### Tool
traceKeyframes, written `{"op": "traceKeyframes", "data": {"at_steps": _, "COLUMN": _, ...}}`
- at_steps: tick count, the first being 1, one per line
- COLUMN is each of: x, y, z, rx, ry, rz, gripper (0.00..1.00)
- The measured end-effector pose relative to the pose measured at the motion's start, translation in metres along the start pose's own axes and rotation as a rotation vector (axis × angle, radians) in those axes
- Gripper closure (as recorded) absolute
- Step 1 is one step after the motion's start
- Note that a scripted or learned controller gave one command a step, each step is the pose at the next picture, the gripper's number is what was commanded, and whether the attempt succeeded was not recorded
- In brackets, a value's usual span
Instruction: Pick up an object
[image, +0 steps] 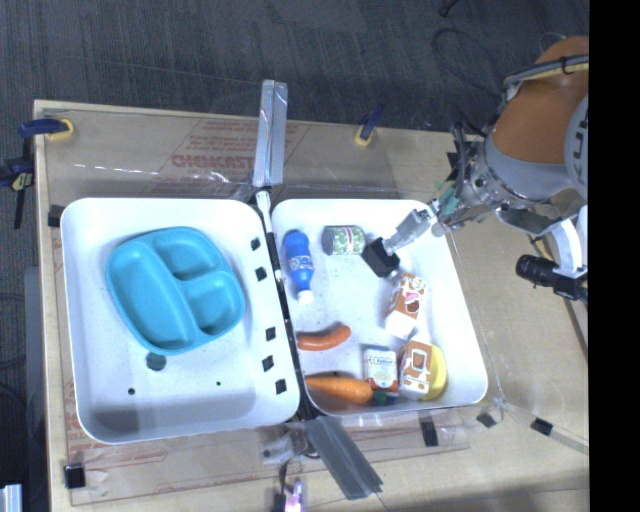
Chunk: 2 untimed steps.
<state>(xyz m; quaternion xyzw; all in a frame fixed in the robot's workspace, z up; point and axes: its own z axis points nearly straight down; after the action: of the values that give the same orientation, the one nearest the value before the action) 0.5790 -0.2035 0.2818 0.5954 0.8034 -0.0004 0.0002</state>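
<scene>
Camera view: right bin (348, 292) stocked with blue bottle (295, 260), green can (345, 240), printed carton (407, 297), sausage (323, 338), carrot (340, 390). Blue divided plate (180, 285) lodged in left bin (110, 392). Gripper (452, 208) poised over right bin's far right rim, can and printed carton nearest; grip state cannot be told. Arm slanted in from right.

A blue bottle (296, 260) with a white cap lies along the divider-side wall of the right-hand bin (345, 295), with a green can (344, 240) on its side nearby. Toward the front lie a red sausage (323, 338), an orange carrot (338, 390), small cartons (379, 368) and a banana (438, 376).
</scene>
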Motion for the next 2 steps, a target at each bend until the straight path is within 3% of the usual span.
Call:
{"op": "traceKeyframes", "data": {"at_steps": 1, "x": -0.006, "y": 0.004, "z": 0.171, "rx": 0.004, "ry": 0.003, "rz": 0.123, "gripper": 0.00}}
{"op": "traceKeyframes", "data": {"at_steps": 2, "x": 0.007, "y": -0.042, "z": 0.190, "rx": 0.003, "ry": 0.002, "rz": 0.148, "gripper": 0.00}}
